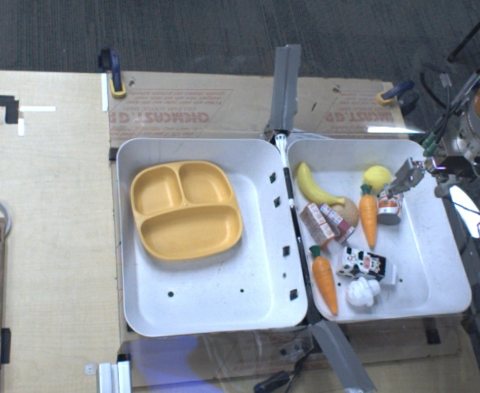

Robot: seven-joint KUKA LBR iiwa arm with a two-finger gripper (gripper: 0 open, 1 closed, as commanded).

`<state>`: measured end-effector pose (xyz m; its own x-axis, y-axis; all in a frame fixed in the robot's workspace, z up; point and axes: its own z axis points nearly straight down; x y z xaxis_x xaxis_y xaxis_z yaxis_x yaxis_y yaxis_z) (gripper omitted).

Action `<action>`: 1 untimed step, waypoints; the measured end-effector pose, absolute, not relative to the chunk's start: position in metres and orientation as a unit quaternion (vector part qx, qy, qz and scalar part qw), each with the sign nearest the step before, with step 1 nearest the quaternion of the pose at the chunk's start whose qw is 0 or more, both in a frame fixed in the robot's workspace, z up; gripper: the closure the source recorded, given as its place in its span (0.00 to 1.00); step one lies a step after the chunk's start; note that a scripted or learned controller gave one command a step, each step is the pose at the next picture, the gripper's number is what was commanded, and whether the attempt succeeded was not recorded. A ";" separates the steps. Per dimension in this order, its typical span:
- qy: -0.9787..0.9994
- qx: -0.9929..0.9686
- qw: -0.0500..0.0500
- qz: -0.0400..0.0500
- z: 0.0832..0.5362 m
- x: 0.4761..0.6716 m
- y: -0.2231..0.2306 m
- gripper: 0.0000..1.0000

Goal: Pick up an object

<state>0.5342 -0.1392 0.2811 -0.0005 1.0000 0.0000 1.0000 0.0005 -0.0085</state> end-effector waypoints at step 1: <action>-0.658 -0.753 0.003 0.003 0.191 0.531 -0.118 0.00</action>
